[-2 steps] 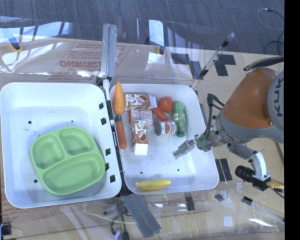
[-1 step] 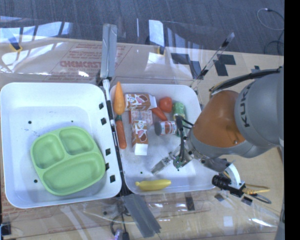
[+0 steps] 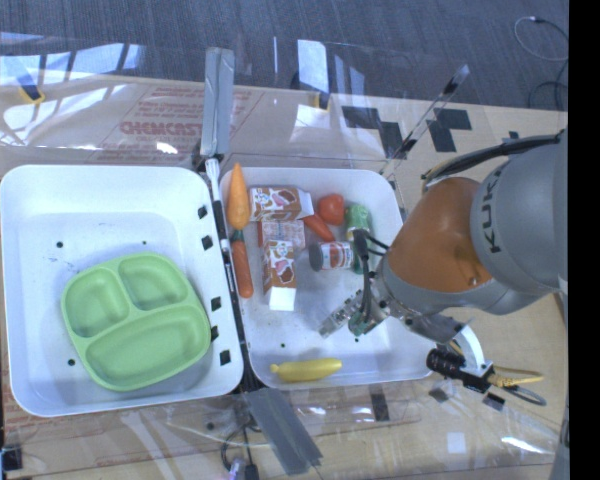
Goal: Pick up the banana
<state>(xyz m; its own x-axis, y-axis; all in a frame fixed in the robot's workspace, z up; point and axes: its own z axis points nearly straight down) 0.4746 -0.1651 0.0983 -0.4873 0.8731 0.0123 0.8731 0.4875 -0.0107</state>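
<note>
The yellow banana [image 3: 306, 370] lies flat along the front wall of the right bin [image 3: 395, 198]. My gripper [image 3: 348, 320] hangs over the bin floor a little up and right of the banana, not touching it. Nothing shows between its fingers. The grey arm with its orange band [image 3: 435, 248] reaches in from the right and covers the bin's right side.
Behind the gripper lie a small can [image 3: 332, 256], a green item [image 3: 358, 218], a red tomato [image 3: 331, 208], two cartons [image 3: 281, 243], an orange carrot [image 3: 238, 198] and a red sausage [image 3: 243, 269]. The left bin [image 3: 30, 228] holds a green divided plate [image 3: 136, 320].
</note>
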